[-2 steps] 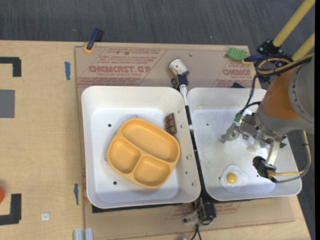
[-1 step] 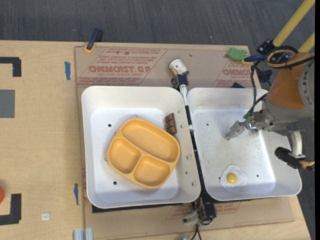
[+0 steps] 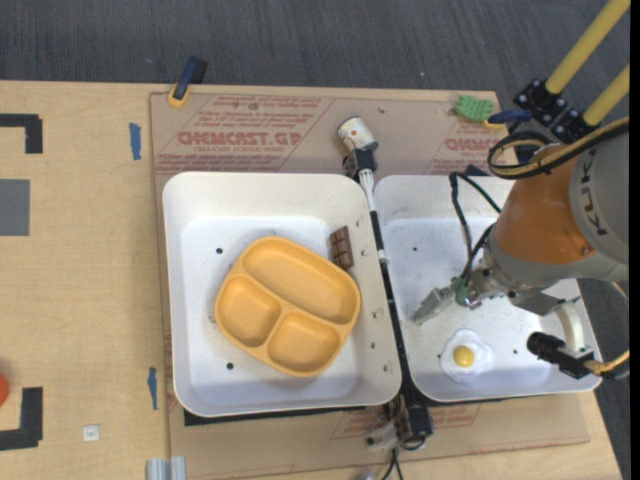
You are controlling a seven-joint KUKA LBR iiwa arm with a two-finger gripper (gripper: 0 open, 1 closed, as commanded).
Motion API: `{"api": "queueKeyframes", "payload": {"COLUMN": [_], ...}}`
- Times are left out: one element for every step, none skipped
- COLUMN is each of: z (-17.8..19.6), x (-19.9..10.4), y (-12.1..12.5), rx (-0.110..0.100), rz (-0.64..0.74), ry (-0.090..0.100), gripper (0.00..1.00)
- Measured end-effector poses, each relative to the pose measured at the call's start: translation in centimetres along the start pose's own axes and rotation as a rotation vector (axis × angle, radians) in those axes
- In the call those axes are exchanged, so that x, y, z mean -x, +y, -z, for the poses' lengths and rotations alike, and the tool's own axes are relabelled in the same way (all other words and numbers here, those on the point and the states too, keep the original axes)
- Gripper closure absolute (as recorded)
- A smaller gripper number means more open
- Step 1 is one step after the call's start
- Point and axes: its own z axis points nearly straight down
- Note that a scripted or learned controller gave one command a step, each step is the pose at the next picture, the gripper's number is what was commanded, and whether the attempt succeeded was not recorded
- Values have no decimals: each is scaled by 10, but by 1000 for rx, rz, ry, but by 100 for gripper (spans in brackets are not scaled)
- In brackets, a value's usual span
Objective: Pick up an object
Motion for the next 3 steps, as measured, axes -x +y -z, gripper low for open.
{"api": "queueKeyframes", "payload": {"z": [0,56,12], "x": [8,19,94], "y": [-51,-28,5], "rx": [-1,-1,-2], "rz": [-125,-510,-530], "ry": [0,-1,0], "gripper": [0,0,0]}}
